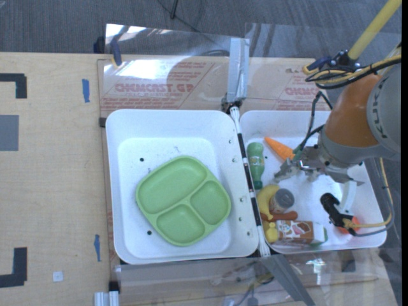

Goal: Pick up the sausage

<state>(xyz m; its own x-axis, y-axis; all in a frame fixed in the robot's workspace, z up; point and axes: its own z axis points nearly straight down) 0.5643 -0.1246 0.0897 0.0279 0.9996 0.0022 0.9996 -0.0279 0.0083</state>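
The sausage [284, 216] is a short reddish-brown link lying flat near the front left of the right bin [370, 238]. It rests between a small round can [282, 199] and a printed box [297, 231]. My gripper [292, 168] hangs over the middle of the right bin, pointing left from the grey and orange wrist [350, 126]. It sits beyond the can and apart from the sausage, with nothing visibly in it.
A green bottle [255, 161] lies along the right bin's left wall, with a carrot [279, 147] behind the gripper and a yellow banana [266, 195] beside the can. The left bin [127, 139] holds a green divided plate [183, 200]. Cables trail near the wrist [338, 212].
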